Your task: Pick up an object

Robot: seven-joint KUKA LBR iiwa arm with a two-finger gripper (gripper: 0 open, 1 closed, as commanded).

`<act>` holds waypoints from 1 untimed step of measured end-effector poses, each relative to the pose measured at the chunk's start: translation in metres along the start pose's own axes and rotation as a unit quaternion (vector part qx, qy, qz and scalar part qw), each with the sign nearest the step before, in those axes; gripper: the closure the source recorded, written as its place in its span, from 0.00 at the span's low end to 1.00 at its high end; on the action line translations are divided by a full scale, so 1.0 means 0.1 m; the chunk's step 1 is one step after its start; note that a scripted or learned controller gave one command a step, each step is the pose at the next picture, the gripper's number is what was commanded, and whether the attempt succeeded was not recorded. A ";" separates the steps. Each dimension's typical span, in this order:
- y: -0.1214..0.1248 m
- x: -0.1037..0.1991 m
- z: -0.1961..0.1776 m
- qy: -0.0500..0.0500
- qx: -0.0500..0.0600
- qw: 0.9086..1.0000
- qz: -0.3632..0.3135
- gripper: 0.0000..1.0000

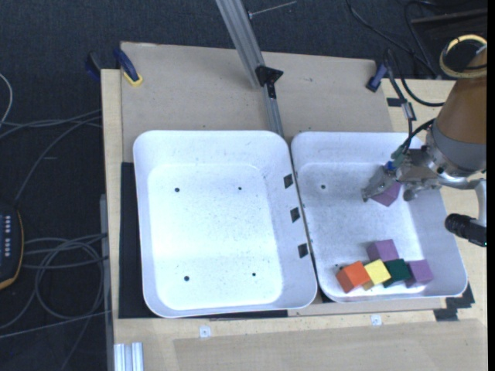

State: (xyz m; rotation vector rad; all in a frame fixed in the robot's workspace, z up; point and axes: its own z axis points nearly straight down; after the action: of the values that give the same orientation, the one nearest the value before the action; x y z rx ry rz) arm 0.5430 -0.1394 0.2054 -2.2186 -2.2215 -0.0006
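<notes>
Reaching in from the right, end effector raised over right bin, apparently pinching a purple block

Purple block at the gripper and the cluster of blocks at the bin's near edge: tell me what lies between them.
Nothing: the camera view shows bare speckled bin floor between the purple block at the gripper and the cluster.
</notes>
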 end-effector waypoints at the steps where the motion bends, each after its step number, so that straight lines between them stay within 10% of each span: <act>1: 0.00 0.00 0.00 0.000 0.000 1.000 0.000 0.00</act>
State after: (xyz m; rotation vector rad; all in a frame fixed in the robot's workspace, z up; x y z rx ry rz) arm 0.5431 -0.1395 0.2054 -2.2197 -2.2217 -0.0012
